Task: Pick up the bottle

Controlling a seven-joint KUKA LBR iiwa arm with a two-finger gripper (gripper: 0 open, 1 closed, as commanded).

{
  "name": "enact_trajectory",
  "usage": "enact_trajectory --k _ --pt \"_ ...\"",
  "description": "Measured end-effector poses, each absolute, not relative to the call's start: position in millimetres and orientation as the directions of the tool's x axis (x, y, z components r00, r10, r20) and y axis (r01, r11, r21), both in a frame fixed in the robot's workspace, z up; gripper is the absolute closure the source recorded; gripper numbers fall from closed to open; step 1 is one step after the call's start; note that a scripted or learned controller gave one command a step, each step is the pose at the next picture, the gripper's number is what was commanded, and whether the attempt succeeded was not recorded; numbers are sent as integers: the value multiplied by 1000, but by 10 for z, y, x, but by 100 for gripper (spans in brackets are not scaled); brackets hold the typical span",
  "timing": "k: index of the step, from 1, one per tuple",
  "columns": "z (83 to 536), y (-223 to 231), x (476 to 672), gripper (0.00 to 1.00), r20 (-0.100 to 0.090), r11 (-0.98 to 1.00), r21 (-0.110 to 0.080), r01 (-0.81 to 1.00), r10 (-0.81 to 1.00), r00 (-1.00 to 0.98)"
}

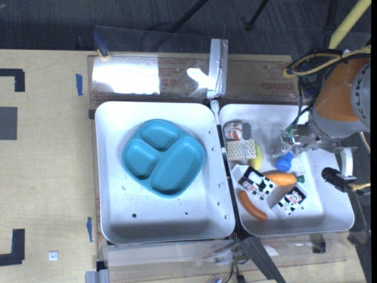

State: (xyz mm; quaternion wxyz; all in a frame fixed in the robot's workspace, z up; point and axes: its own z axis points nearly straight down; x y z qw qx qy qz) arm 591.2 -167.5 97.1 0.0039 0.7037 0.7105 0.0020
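Note:
A small bottle (235, 131) with a red and white label and a grey cap lies on its side at the back left of the right bin (336, 214). My gripper (293, 141) hangs over the middle of that bin, well to the right of the bottle and apart from it. It sits just above a small blue object (284, 161). The grey arm with its orange band (340, 96) comes in from the right.
Beside the bottle are a patterned box (241, 150) and a yellow banana (257, 157). A carrot (283, 179), a sausage (252, 206) and two black-and-white cards (257, 183) lie toward the front. The left bin (112, 217) holds a blue divided plate (162, 157).

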Motion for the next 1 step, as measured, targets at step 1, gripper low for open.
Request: enact_trajectory --k 1 --pt "1999 -1703 5785 100 -1 -161 1 987 987 161"
